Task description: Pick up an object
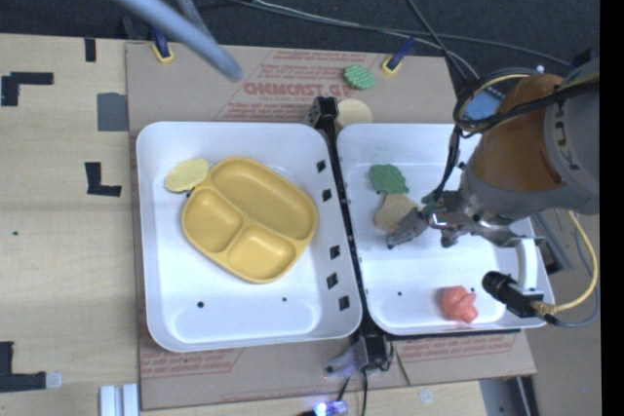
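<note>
The right bin (507,319) holds a green leafy piece (387,177), a tan lump (394,209) just below it, and a pink-red piece (458,303) near the front wall. My gripper (416,221) hangs low over the right bin, right beside the tan lump's right edge. Its fingers (403,234) stand open, and nothing sits between them. The grey arm with its orange band (517,156) reaches in from the right.
The left bin (156,209) holds a yellow divided tray (249,217) and a pale yellow chip (185,174). Behind the bins, a green piece (359,76) and a tan disc (353,111) lie on the cardboard. A black divider (336,209) separates the bins. Cables cross the back.
</note>
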### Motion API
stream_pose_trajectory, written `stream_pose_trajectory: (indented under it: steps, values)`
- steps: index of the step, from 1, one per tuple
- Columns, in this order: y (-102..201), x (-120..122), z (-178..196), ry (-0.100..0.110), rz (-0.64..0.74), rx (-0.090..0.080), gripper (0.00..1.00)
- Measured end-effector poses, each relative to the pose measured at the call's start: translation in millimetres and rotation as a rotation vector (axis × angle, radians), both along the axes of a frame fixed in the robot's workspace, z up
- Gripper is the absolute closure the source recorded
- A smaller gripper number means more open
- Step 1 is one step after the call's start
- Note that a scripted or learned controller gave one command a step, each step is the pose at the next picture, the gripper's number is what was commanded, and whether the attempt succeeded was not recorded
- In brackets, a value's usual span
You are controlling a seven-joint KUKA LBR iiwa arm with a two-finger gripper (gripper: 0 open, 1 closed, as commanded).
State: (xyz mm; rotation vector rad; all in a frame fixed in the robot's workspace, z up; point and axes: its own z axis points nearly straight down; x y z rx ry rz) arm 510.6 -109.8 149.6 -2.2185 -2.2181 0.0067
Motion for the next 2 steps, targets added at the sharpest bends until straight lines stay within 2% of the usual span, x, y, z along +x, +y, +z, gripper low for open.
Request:
stream_pose_trajectory:
  steps: [1,2]
  values:
    - [-7.7,3.4,-57.3,0.001,0.0,0.0,0.0]
    - [-7.4,3.9,-64.3,-0.006,0.001,-0.001,0.0]
